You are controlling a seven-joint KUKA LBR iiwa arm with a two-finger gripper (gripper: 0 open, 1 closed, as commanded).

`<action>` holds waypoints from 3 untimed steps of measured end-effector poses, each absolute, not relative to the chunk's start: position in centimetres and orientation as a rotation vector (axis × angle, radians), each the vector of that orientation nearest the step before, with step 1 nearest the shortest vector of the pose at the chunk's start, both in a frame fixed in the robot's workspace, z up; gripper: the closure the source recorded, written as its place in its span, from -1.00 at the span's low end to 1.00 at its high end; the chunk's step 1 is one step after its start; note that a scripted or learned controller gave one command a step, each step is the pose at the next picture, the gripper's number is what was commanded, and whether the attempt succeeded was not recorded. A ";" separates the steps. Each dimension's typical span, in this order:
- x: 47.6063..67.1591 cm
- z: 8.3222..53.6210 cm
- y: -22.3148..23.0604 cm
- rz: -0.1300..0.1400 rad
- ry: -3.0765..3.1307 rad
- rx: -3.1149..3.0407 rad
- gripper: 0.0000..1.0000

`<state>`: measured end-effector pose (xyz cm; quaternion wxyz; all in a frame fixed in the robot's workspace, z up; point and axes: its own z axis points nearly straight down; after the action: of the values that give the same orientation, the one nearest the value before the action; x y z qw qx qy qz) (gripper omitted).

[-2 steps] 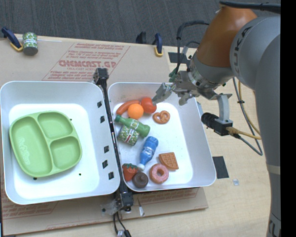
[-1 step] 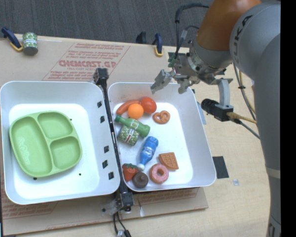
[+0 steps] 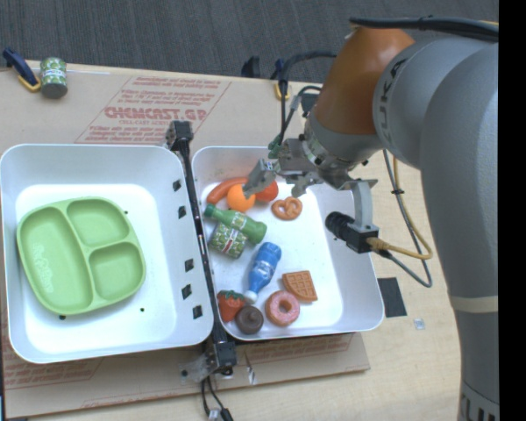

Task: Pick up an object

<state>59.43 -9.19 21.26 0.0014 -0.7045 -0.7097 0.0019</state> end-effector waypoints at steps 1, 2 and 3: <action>52.7 23.4 -4.3 0.004 -2.230 -2.212 -1.00; 48.4 29.8 -3.9 0.000 -2.229 -2.216 -1.00; 48.7 18.4 -9.5 0.006 -2.225 -2.213 -1.00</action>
<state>48.71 -9.54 18.44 0.0015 -0.7052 -0.7090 0.0020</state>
